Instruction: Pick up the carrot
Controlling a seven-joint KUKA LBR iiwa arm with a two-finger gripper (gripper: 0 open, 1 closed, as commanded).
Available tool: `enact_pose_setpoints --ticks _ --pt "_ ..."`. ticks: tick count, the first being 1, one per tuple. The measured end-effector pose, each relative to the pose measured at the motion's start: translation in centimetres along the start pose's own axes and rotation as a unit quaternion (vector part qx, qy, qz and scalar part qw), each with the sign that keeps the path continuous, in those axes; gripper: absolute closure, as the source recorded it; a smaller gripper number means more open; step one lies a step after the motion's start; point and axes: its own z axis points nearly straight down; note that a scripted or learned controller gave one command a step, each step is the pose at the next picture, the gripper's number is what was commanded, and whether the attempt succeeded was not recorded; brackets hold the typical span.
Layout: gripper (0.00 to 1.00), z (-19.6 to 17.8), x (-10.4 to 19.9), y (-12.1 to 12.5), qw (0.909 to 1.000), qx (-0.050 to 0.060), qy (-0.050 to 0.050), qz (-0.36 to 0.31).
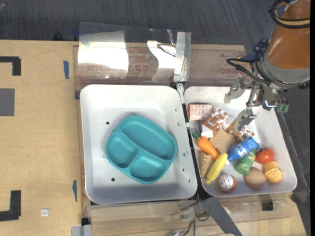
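Carrot lying at the left side of the right bin, touching the banana. Gripper hanging over the toy pile, arm reaching in from the right; can't tell its grip. Smooth teal tray sitting in the left bin.

Carrot in right bin, beside banana

1. Carrot: orange, green top.
2. Divided tray: teal.
3. Bins: white.
4. Banana: yellow.
5. Tomato: red.
6. Desk: tan, black marks.
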Motion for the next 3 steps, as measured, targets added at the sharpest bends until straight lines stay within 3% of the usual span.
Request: enact_pose_setpoints --ticks 1,2,3 --pt "0.00 6.2 7.4 6.8 0.9949 -0.001 0.002 -0.100" --pt "0.00 6.5 3.9 2.4 0.9987 0.000 -0.001 -0.051" --pt "0.00 16.0 4.2 0.3 0.9980 0.000 -0.004 -0.062"
